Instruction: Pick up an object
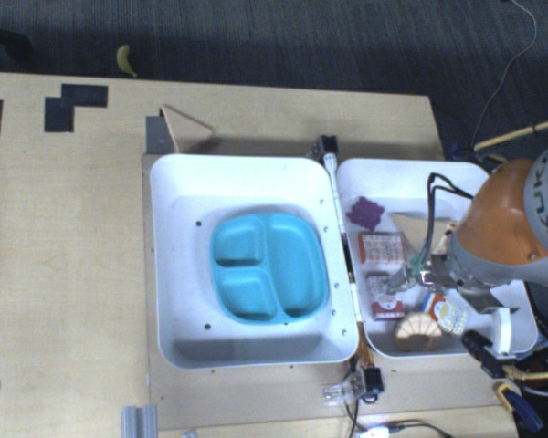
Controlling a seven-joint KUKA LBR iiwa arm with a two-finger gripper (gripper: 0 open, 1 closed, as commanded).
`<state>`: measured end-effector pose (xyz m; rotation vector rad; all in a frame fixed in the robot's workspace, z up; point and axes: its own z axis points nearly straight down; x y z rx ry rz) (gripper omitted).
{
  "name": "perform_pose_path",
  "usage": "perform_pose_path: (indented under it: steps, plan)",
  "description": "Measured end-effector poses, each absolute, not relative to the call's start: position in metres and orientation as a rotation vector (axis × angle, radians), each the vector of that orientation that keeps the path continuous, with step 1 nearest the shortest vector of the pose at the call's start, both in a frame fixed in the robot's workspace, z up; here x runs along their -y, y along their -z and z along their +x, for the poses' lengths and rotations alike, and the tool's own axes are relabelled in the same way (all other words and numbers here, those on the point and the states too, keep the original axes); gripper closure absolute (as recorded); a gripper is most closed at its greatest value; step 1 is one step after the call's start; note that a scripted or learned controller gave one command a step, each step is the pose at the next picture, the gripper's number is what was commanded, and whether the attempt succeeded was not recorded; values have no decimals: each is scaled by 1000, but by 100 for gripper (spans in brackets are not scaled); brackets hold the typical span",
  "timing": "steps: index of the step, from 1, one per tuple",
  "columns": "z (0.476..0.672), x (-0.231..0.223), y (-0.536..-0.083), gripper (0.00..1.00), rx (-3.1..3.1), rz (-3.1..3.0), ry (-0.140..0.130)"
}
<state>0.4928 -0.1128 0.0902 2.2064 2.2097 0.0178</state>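
Gripper (418,279) is hovering low in the right bin (397,347), jaw state indeterminate, among small packets (381,246) and a pastry-like item (420,330); next, it needs closing on one.

The arm (521,226) is a thick, rounded thing, grey with a broad orange band above the wrist and part of dark lettering on the grey shell. A thin black cable (436,199) loops off it, and the metal gripper (418,276) looks silvery and cluttered.
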Motion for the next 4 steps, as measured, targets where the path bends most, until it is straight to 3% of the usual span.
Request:
perform_pose_path:
  steps: [1, 2, 3, 4]
  plan:
    - [496, 111, -103, 100, -2212, 2204, -28]
    - [527, -10, -256, 100, -2227, 2214, -8]
    - [526, -9, -255, 0, -2227, 2214, -4]
    - [505, 53, -184, 0, -2224, 2217, 0]
